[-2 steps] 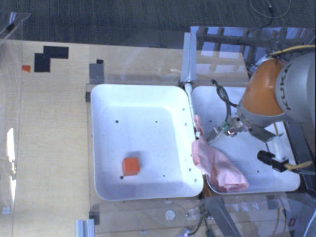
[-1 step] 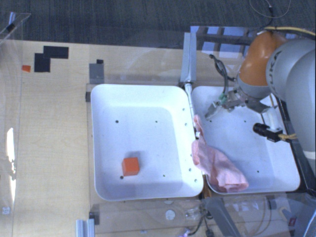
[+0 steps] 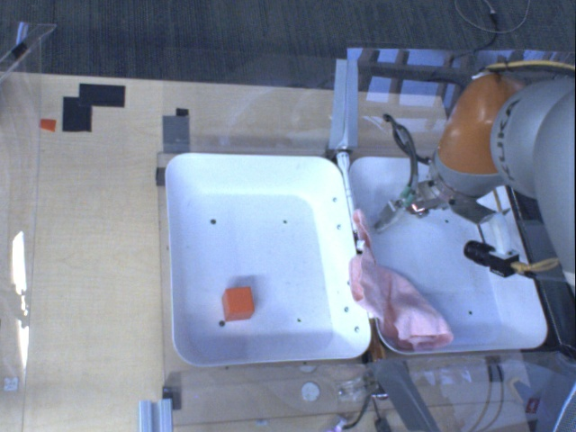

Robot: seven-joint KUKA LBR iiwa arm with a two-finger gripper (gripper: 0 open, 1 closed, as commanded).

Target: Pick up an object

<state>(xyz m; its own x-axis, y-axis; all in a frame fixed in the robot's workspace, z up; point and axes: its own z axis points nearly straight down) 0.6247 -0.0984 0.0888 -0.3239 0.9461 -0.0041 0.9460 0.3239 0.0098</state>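
Now | pink cloth (image 3: 400, 306) overhangs right bin (image 3: 504, 336) rim | claw (image 3: 393, 214) above

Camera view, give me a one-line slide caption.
Gripper above the right bin near a pink cloth; orange block in the left bin.

small orange cube (image 3: 238, 303): plain orange, darker on its sides
crumpled pink cloth (image 3: 399, 304): pale pink
two shallow plastic bins (image 3: 270, 187): white, with small dark dots
arm (image 3: 531, 142): grey, with an orange band
wooden bench top (image 3: 90, 268): light tan, with black patches
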